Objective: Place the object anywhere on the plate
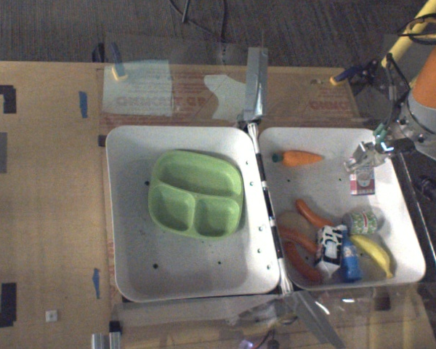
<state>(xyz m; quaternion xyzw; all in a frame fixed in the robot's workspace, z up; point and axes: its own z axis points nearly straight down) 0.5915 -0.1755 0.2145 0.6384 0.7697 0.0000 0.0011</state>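
Note:
A light green divided plate [196,193] lies in the left bin [131,260], a little above its middle. My gripper [369,154] hangs over the upper right part of the right bin [407,264]. Its fingers stand apart and I see nothing between them. Just below it a small pink and white carton [362,183] stands on the bin floor. An orange carrot [299,158] lies to the gripper's left.
The right bin's lower part holds two red sausages [310,214], a black and white toy [330,241], a blue bottle [349,260], a yellow banana [374,253] and a greenish can [361,221]. A metal divider [256,93] runs between the bins.

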